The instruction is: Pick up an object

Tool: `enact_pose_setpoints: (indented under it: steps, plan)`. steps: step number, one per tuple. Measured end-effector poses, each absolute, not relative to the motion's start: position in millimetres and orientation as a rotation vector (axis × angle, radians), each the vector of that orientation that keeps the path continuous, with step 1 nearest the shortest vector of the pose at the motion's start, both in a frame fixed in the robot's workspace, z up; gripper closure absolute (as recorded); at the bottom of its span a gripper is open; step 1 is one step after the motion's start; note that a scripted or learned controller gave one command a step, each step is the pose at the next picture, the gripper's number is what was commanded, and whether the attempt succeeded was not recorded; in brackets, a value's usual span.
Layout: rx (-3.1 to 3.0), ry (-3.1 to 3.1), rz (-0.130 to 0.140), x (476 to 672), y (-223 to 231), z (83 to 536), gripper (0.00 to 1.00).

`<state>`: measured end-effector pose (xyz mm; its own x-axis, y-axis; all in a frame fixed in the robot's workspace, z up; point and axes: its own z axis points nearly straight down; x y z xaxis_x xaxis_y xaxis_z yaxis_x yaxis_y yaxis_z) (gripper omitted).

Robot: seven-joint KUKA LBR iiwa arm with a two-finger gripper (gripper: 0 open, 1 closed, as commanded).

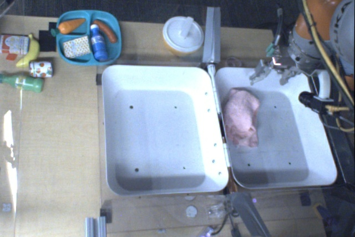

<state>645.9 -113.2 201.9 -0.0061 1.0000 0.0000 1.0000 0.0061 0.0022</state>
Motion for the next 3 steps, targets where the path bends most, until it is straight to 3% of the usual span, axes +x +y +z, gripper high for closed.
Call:
enact_pose_setpoints:
  steps: [1,2,3]
  plan:
    - [2.168,2.264,0.006,669.6,-152,87,0.0]
    - [1.815,2.553,0.01,612.7,-87,89,0.0]
    - [1.83,2.54,0.011,561.0,-93,90,0.0]
